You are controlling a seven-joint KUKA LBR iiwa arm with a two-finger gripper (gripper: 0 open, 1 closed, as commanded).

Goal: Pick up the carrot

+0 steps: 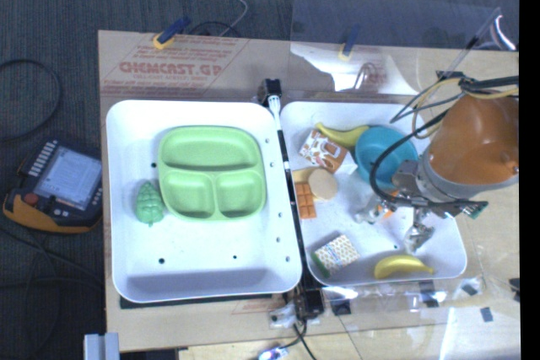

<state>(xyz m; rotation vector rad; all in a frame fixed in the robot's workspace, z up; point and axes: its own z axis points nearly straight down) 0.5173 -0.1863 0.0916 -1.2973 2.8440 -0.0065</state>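
Observation:
The carrot (pixel 386 212) shows as a small orange piece on the floor of the right bin (pixel 456 261), mostly hidden under the wrist. My gripper (pixel 392 225) is low over it, below the orange band of the arm (pixel 472 139). Its fingers stand apart, one (pixel 366 215) left of the carrot and the other (pixel 418 235) to its right. The carrot lies in the gap between them, and the fingers are not closed on it.
The right bin also holds a blue cup (pixel 384 152), a yellow banana (pixel 403 267), a second yellow fruit (pixel 339 133), a snack packet (pixel 321 152), a beige disc (pixel 322 184), an orange wafer (pixel 305 200) and a patterned packet (pixel 336 253). The left bin holds a green divided plate (pixel 211 173) and a green bumpy toy (pixel 149 202).

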